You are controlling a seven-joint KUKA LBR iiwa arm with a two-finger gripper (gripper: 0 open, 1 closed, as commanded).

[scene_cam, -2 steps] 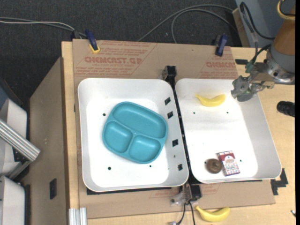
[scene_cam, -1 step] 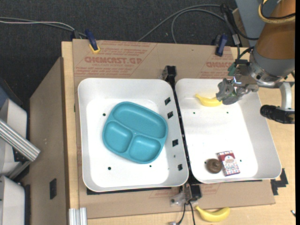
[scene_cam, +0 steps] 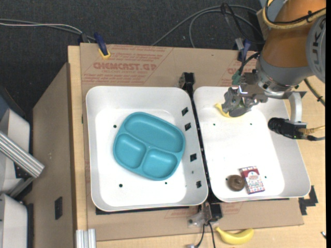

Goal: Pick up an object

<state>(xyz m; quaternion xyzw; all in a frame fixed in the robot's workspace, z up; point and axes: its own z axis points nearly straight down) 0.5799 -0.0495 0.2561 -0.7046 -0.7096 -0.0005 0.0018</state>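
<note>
My gripper hangs low over the far left part of the right bin, right above a yellow object that peeks out from under it. Most of that yellow object is hidden by the gripper. Near the front edge of the right bin lie a small brown round object and, just to its right, a small red and white card box. A teal divided plate rests in the middle of the left bin.
A black clamp strip runs between the two bins. A yellow banana lies on the cardboard bench in front of the bins. Cables trail behind the bins at the back, and a black fitting sticks in over the right bin's right side.
</note>
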